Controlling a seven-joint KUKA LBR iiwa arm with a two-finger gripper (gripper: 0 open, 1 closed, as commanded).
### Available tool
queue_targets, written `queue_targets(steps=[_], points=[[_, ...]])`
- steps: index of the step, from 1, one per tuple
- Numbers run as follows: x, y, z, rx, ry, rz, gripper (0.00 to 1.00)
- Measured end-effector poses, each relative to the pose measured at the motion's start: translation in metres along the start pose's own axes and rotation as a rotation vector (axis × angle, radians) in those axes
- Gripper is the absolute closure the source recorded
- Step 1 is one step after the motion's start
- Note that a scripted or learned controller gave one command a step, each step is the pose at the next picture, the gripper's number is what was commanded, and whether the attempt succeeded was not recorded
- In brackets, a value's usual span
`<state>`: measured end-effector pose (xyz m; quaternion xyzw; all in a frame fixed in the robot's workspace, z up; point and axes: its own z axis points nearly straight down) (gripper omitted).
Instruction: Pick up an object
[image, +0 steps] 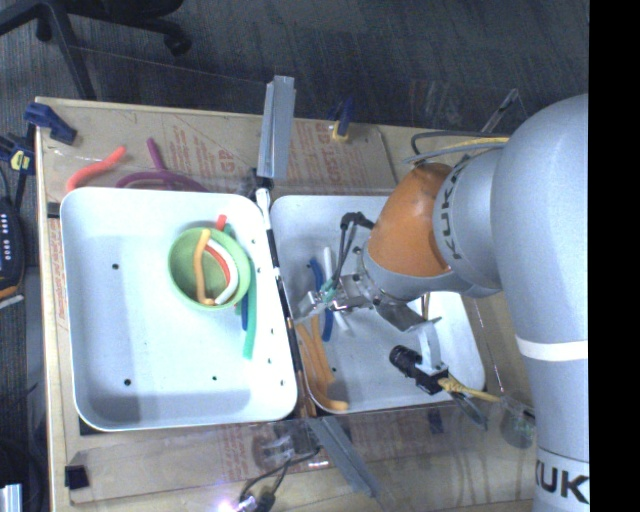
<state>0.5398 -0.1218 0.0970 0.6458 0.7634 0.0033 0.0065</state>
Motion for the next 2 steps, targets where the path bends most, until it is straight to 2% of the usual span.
queue_targets(steps=[1, 2], points=[[-0.001, 0.0, -0.01, 0.003, -0.002, -0.005, 1.0], [0.007, 0.096, -0.119, 0.016, 0.005, 0.251, 1.0]])
